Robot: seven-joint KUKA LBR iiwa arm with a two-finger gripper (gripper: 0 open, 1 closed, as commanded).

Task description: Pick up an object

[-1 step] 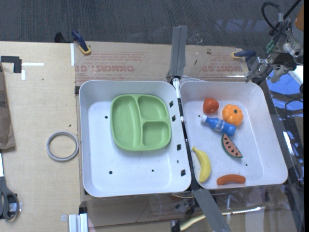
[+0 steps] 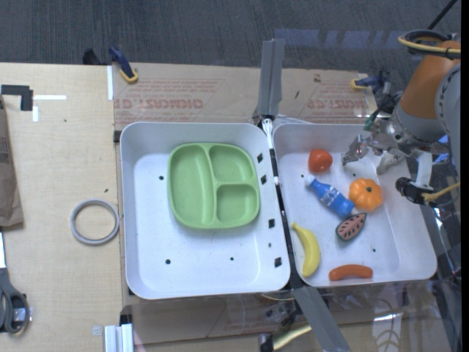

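Note:
In the right bin [image 2: 410, 266] lie a red tomato [image 2: 319, 160], a blue bottle [image 2: 330, 197], an orange pumpkin [image 2: 366, 194], a brown oval piece [image 2: 351, 226], a yellow banana [image 2: 308, 248] and an orange-red sausage [image 2: 350, 272]. My gripper [image 2: 372, 152] hovers over the bin's far right corner, just above the pumpkin and right of the tomato. Its two fingers stand spread apart, open, with nothing between them. The left bin [image 2: 146, 262] holds a green divided plate [image 2: 215, 185].
A grey ring [image 2: 95, 221] lies on the wooden bench left of the bins. Scissors [image 2: 13, 308] rest at the lower left edge. A metal divider post [image 2: 270, 79] stands behind the bins' shared wall. Blue-yellow clamps [image 2: 123, 63] sit at the cardboard's back edge.

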